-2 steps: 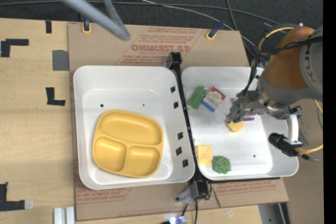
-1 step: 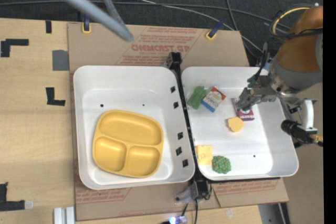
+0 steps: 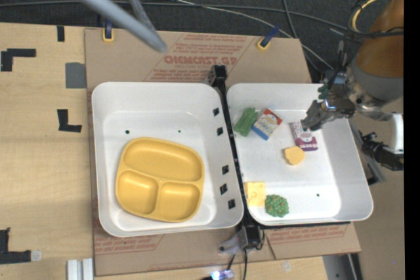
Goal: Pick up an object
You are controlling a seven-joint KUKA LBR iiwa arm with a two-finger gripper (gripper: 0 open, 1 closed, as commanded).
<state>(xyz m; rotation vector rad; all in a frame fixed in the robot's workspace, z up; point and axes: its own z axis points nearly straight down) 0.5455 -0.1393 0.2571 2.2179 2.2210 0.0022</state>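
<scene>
The right bin [image 3: 331, 180] holds several small items. A green block [image 3: 246, 121] and a small red, white and blue box [image 3: 266, 124] lie near its back left. A purple and white packet [image 3: 306, 141] lies mid-bin with a yellow chunk [image 3: 294, 155] just in front of it. A yellow square [image 3: 254, 193] and a green broccoli-like piece [image 3: 276, 205] sit at the front left. My gripper [image 3: 312, 120] hangs low over the back edge of the purple packet, reaching in from the right. I see nothing held in it.
The left bin [image 3: 111, 108] holds a yellow divided plate [image 3: 159, 178]. A black divider [image 3: 226, 141] runs between the bins. The arm's grey and orange wrist [image 3: 380, 56] stands over the right bin's far right corner. Cables trail behind the bins.
</scene>
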